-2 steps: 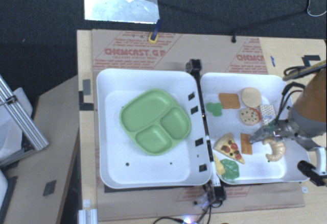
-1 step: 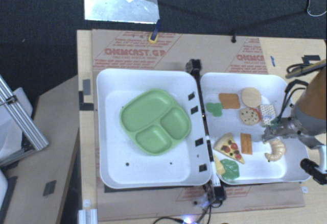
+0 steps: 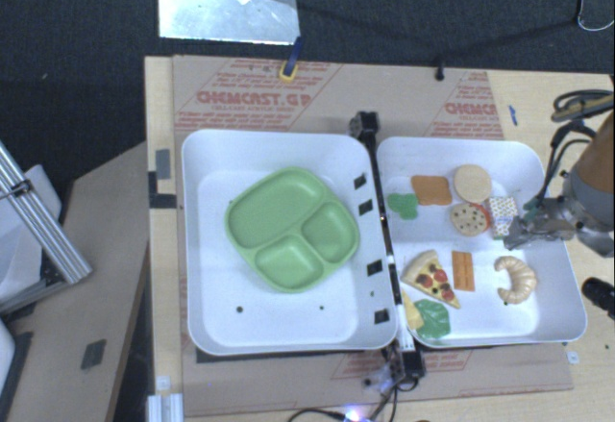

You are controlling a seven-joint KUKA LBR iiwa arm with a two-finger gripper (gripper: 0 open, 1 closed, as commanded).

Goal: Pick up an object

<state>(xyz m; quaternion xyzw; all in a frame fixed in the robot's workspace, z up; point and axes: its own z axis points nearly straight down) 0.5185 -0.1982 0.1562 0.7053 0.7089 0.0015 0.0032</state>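
Your gripper [image 3: 517,230] is hanging low over the right bin [image 3: 557,314], reaching in from three o'clock at the bin's right side. You cannot tell how far the jaws are standing apart; the grey metal at the tip is blurring together, and nothing is showing between them. The tip is sitting just beside a small patterned white block [image 3: 502,214], possibly touching it.

The croissant [image 3: 517,278] is lying just below the gripper, at about six o'clock from it, apart from the tip. Its long axis is running roughly twelve to six, curving, with its lower end pointing toward seven o'clock.

Around it you are seeing a round cracker [image 3: 472,184], a cookie [image 3: 468,218], a pizza slice [image 3: 431,278] and an orange wafer [image 3: 462,269]. The left bin [image 3: 207,314] is carrying a green divided plate [image 3: 252,209]. Both bins are resting on the tabletop [image 3: 259,93].
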